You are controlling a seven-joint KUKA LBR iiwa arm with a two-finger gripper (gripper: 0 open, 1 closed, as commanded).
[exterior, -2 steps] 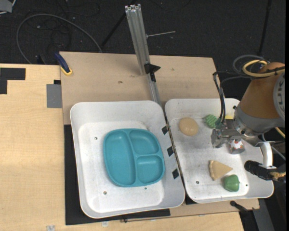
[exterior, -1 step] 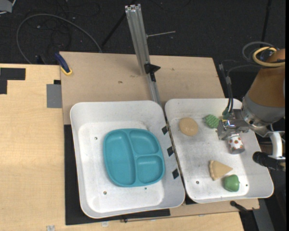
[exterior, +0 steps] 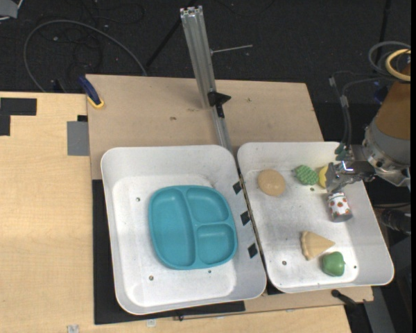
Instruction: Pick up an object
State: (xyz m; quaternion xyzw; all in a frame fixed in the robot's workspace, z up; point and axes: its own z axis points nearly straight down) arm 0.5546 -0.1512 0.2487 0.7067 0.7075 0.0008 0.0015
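The right bin (exterior: 284, 269) holds several small objects. A tan round roll (exterior: 270, 183) lies near its left wall, and a green crinkled piece (exterior: 305, 174) lies beside a yellow piece (exterior: 323, 177) at the back. A small white can with red dots (exterior: 340, 207) stands at the right. A tan wedge (exterior: 314, 244) and a green fruit (exterior: 332, 263) lie at the front. My gripper (exterior: 341, 174) hangs at the bin's right side, just above the can and touching or next to the yellow piece, which it partly hides.
The left bin (exterior: 125, 269) holds a teal divided plate (exterior: 192, 226). A metal post (exterior: 202, 61) rises behind the bins. The grey arm with its orange band (exterior: 395, 109) comes in from the right over the right bin's rim.
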